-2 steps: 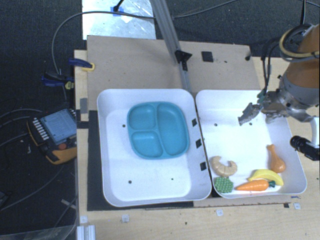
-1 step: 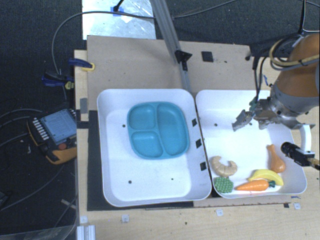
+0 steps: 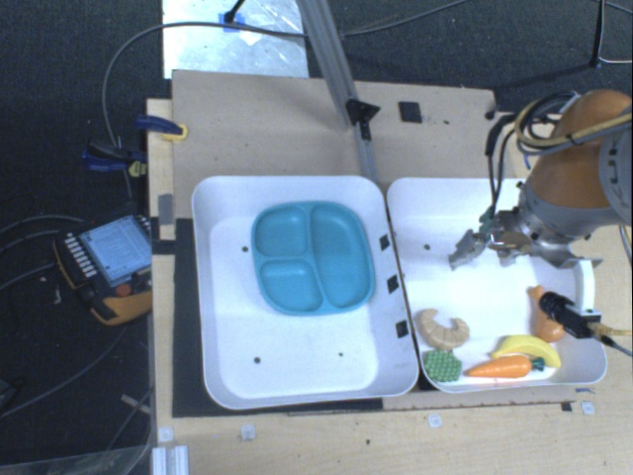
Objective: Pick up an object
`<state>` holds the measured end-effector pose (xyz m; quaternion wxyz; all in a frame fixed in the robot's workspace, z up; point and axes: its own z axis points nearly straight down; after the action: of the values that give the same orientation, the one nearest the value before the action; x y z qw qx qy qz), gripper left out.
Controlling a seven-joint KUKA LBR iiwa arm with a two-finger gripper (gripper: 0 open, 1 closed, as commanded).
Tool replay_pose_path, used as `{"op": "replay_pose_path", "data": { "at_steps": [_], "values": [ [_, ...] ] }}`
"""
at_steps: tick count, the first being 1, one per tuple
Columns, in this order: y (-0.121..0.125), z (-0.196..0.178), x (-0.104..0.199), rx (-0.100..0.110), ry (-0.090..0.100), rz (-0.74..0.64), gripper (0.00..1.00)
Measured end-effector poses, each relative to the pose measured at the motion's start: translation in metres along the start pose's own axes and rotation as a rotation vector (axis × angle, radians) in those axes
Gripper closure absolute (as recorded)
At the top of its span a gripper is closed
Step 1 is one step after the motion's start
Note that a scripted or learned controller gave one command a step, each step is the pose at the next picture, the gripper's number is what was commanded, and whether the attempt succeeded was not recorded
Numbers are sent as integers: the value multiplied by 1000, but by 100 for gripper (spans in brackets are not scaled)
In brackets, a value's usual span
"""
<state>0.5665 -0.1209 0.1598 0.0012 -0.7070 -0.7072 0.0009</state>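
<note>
Objects for picking are lying clustered toward five o'clock in the right bin (image 3: 415,201): a tan croissant (image 3: 443,330), a green broccoli piece (image 3: 442,366), a carrot (image 3: 499,368), a banana (image 3: 527,348) and an orange item (image 3: 546,315) partly hidden behind a black fitting; the gripper (image 3: 473,247) is hovering over bare bin floor at roughly twelve o'clock from the croissant, well apart from all of them; its fingers are pointing toward nine o'clock, and I cannot tell how they are standing; nothing is showing between them; judging by this, no grasp is made, and choosing, descending, closing and lifting are all remaining; the left bin (image 3: 223,364) is carrying a blue divided plate (image 3: 314,257).
</note>
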Motion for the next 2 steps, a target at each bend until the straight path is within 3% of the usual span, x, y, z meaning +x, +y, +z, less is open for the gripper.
{"op": "replay_pose_path", "data": {
  "at_steps": [1,2],
  "values": [
    [2,41,-1,-2,0,-1,0],
    [3,29,-1,-6,-1,-1,100]
  ]
}}
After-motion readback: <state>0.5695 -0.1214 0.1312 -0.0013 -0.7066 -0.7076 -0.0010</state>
